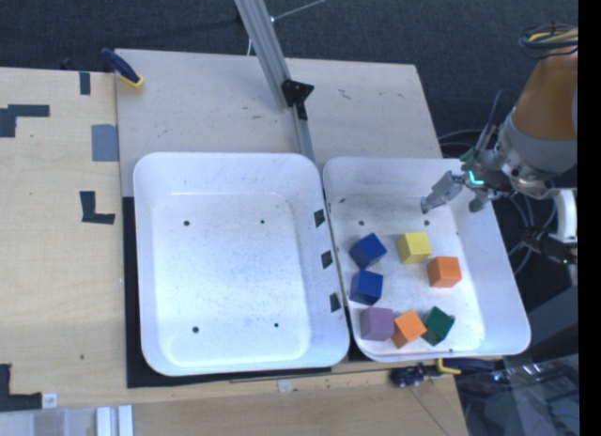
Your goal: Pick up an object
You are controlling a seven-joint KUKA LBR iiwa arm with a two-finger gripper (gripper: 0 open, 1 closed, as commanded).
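Several small blocks lie in the right bin (pixel 390 190): a blue block (pixel 367 249), a second blue block (pixel 367 286), a yellow block (pixel 413 247), an orange block (pixel 443 272), a purple block (pixel 377 322), another orange block (pixel 408 328) and a green block (pixel 438 324). My gripper (pixel 455 200) hovers over the bin's far right corner, above and to the right of the yellow block. Its fingers are spread open with nothing between them. The grey and orange arm (pixel 545 115) comes in from the right.
The left bin (pixel 225 256) holds no objects. A slanted metal pole (pixel 268 39) with a black clamp ends at the far edge between the bins. A blue and yellow tool (pixel 122 68) lies at the bench's far left. Cables hang at the right.
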